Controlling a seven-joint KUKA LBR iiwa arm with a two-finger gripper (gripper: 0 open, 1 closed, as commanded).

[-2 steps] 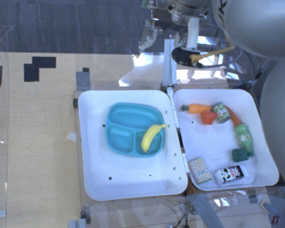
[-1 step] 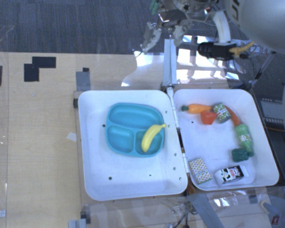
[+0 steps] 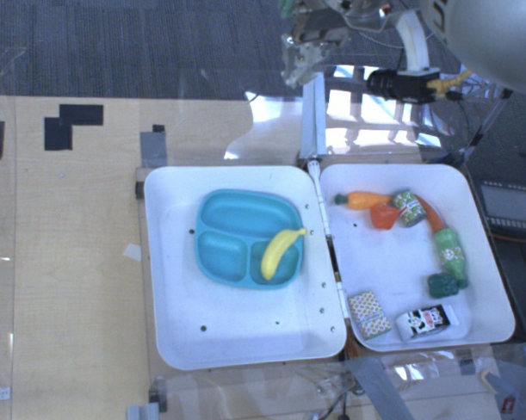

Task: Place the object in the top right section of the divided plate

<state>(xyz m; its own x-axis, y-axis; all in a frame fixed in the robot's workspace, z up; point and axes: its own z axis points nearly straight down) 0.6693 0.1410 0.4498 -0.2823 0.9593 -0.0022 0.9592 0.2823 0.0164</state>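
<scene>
Yellow banana (image 3: 282, 252) sits on the blue divided plate (image 3: 237, 216) in the left bin (image 3: 177, 328). It lies slanted across the lower right section, tip poking over the plate's right rim. Not clearly in the top right section, so I'd call the task not done, or a near miss.

Handling: looks like a plastic toy, so light, stiff, smooth and a bit slippery. Curved body will roll or pivot if pinched off centre. Best hold is across the thick middle, fingers square to its long axis, clear of the plate's divider ridges.

Right bin (image 3: 491, 326) holds the rest: carrot (image 3: 366, 199), small can (image 3: 408, 208), green bottle (image 3: 450, 252), patterned packet (image 3: 368, 311), milk carton (image 3: 426, 320). None touch the plate.

Arm: gripper (image 3: 299, 64) is high at the top edge, above the seam between the bins and behind them, well apart from the banana. Wrist hangs roughly downward. Nothing visible between the fingers, but it's small and cluttered by cables there; I can't tell if it is released or clenched.
</scene>
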